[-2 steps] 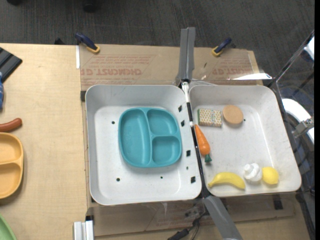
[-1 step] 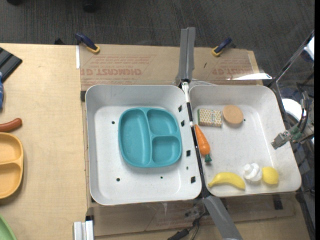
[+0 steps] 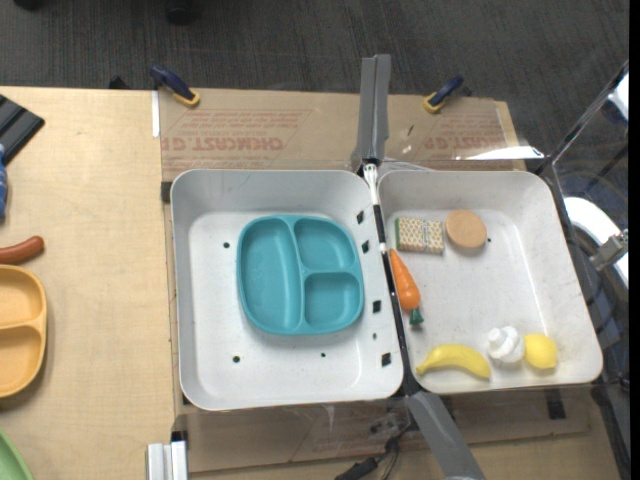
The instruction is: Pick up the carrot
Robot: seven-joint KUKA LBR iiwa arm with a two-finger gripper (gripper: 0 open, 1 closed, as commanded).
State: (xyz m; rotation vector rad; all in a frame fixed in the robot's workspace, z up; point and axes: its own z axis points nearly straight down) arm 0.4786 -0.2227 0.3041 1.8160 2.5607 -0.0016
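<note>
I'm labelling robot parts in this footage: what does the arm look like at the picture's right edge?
Beside the right bin, a slice of the arm comes in at the edge: a smooth, rounded casing, white to pale grey, with a darker grey piece just below it. It is blurred, so I cannot make out any cables or markings on it.

I get 1 fixed camera — high above the bench, tilted down, taking in both white bins (image 3: 190,298) whole.

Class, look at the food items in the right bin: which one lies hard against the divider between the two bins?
The carrot, orange with a green top, lies along the right bin's left wall. The other foods sit away from it.
</note>
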